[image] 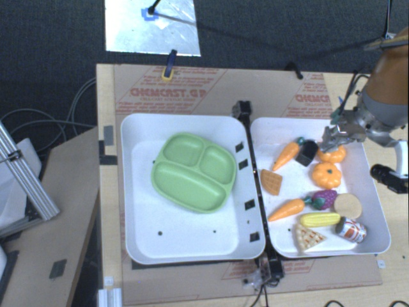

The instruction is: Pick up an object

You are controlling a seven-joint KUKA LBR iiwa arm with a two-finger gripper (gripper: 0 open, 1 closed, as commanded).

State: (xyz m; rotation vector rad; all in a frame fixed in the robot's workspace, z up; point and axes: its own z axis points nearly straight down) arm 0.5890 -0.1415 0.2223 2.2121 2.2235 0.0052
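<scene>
Where gripper (333,139) hovers, orange toy (333,153) sits beneath, right bin (377,216).

I see open white floor in the left bin (144,235) around the green divided plate (193,171). The right bin (374,200) is crowded; its far-left corner stays free.

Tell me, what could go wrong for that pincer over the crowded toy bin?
The pincer hangs over a tight cluster: a small orange fruit, a black block and the pumpkin. It might nudge a neighbour or pinch two at once. The round fruit could also roll out of its grip.
</scene>
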